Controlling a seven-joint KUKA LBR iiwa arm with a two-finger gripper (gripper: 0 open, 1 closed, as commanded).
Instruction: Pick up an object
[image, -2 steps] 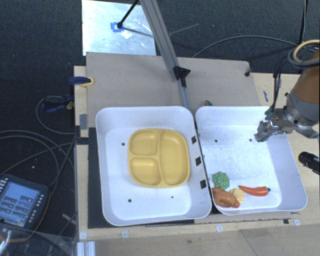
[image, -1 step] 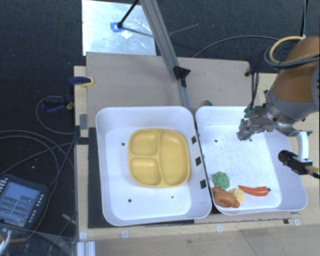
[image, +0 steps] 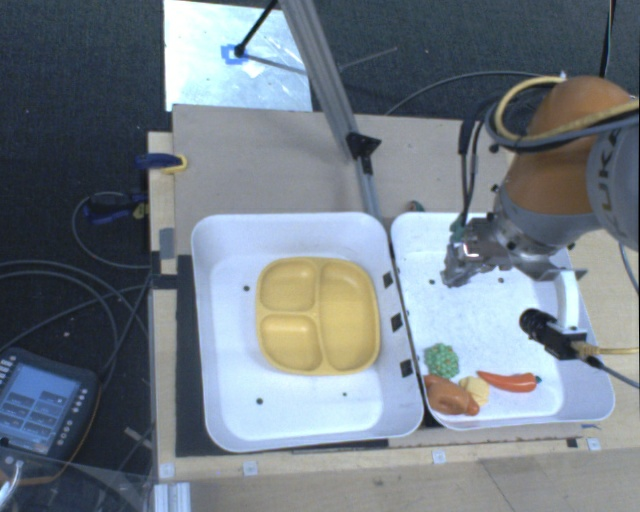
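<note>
Seen from above at a slant, a bench carries two shallow white bins side by side. The left bin holds one yellow plate with three compartments, lying flat near the middle. The right bin holds the small things to be picked: four toy food pieces gathered along its near edge, well apart from the gripper.

One grey arm with an orange band reaches in from the right, and its gripper hangs over the far part of the right bin. Whether the gripper is apart or together cannot be told from this angle; nothing shows between its tips.

The four pieces, largest first: one red chili pepper, long and thin, lying flat; one brown-orange lump nearest the bin's front wall; one green broccoli floret just beyond it; and one small pale yellow piece wedged between lump and pepper.

All look like light, stiff, smooth plastic, likely slippery but not fragile. The pepper seems the easiest target, since it lies a little clear of the others; pinching across its narrow middle should hold best. The broccoli's bumpy crown may also give grip.
</note>
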